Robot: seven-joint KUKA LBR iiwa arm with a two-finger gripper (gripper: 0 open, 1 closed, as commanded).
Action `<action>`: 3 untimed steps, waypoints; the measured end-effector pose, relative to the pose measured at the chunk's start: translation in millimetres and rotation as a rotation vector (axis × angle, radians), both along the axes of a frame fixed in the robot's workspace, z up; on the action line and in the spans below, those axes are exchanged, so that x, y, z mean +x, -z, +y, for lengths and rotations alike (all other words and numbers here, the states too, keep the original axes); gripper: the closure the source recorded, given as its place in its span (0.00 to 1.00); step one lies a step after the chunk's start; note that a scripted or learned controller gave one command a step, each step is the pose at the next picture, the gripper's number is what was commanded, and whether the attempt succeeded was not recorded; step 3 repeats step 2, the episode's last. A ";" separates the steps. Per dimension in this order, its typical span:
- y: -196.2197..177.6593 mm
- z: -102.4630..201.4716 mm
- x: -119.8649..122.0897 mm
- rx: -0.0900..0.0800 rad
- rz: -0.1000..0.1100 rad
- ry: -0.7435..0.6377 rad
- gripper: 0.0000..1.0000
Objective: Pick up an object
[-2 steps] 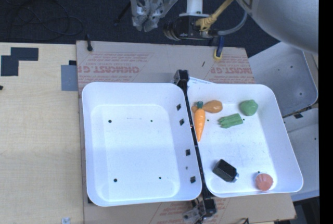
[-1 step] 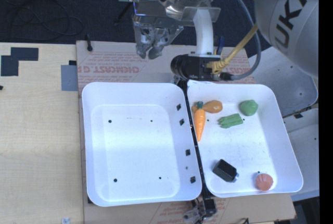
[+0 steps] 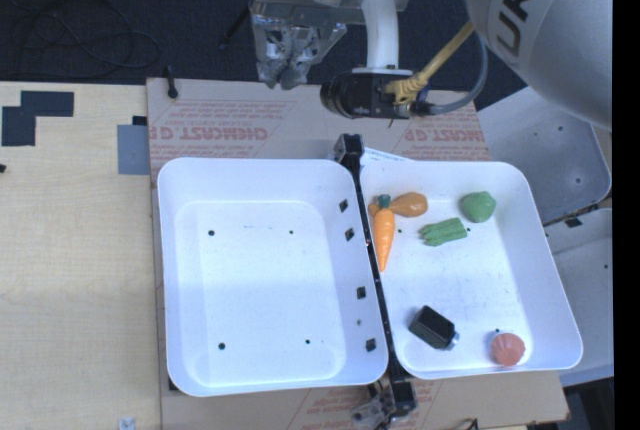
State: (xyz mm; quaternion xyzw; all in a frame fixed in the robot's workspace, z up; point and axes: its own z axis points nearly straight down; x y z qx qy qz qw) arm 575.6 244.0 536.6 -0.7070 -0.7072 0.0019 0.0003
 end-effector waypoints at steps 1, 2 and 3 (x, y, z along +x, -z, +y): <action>-0.6 -0.2 31.9 0.000 -0.001 0.001 1.00; -0.9 -0.3 -55.5 0.000 0.005 -0.004 1.00; -0.9 -0.3 -55.5 0.000 0.005 -0.004 1.00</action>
